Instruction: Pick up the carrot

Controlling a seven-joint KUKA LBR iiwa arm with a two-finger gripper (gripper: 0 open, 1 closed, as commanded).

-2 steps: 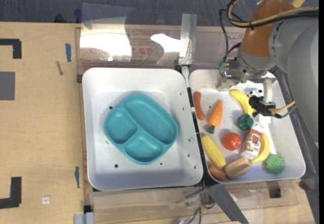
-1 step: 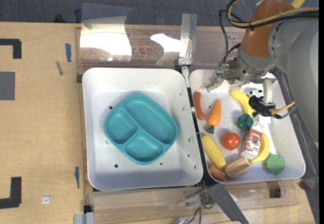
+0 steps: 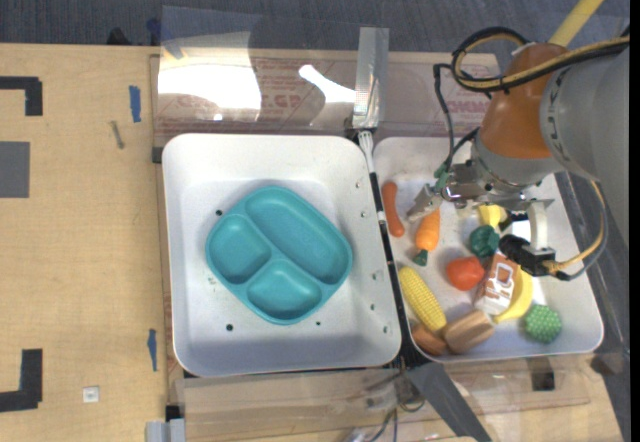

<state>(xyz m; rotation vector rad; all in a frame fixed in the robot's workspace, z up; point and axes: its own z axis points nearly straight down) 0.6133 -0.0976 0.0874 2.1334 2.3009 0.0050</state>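
The carrot (image 3: 428, 229) is a small orange toy with a green tuft at its lower end. It lies in the right bin (image 3: 580, 330), near that bin's upper left, tilted slightly from upright. My gripper (image 3: 452, 194) hangs just above and to the right of the carrot, under the orange-banded wrist (image 3: 515, 120). From this angle the gripper's body overlaps the carrot's top end, and nothing shows clearly as being held.
A red-orange pepper (image 3: 392, 208) lies left of the carrot by the divider. Corn (image 3: 422, 296), a tomato (image 3: 463, 273), a banana (image 3: 520, 302), a bread roll (image 3: 468, 331) and a green ball (image 3: 542, 323) crowd the bin's lower half. The left bin (image 3: 190, 170) holds a teal divided plate (image 3: 280, 252).
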